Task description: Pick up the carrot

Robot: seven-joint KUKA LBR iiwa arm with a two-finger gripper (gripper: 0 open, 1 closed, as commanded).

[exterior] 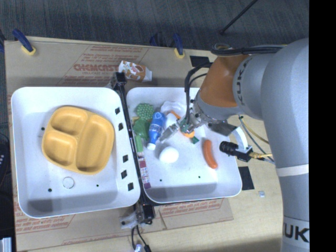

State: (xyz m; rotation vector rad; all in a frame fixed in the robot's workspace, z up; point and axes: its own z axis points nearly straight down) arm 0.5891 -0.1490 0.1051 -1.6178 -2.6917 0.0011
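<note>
Right now the gripper point(181, 127) sits low in the right bin point(226, 185), touching the carrot point(187, 130); its grip I cannot tell.

Small orange carrot point(187, 130), right bin

Yellow divided tray point(77, 139) in left bin point(21, 156); blue bottle point(156, 126), white ball point(169, 155), sausage point(210, 154) in right bin point(194, 189).
</note>
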